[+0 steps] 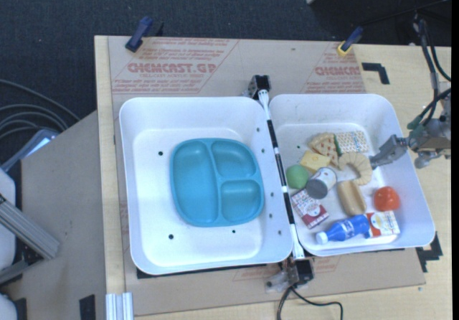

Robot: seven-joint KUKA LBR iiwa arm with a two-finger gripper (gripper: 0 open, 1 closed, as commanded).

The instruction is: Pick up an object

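Camera view: my gripper [393,148] at right, state unclear, nears the cracker [354,164]. Crowded food could deflect it into a miss.

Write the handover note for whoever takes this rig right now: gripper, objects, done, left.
Gripper: reaching in from the right, low over the right bin's far right side, close to the bread slice; finger state unclear, nothing seen held.
Objects: all piled in the right bin, including a green ball, silver can, blue bottle, red tomato, cracker pieces.
Left bin: holds a blue divided plate.
Done: no pick visible.
Left: grasp and lift one object.
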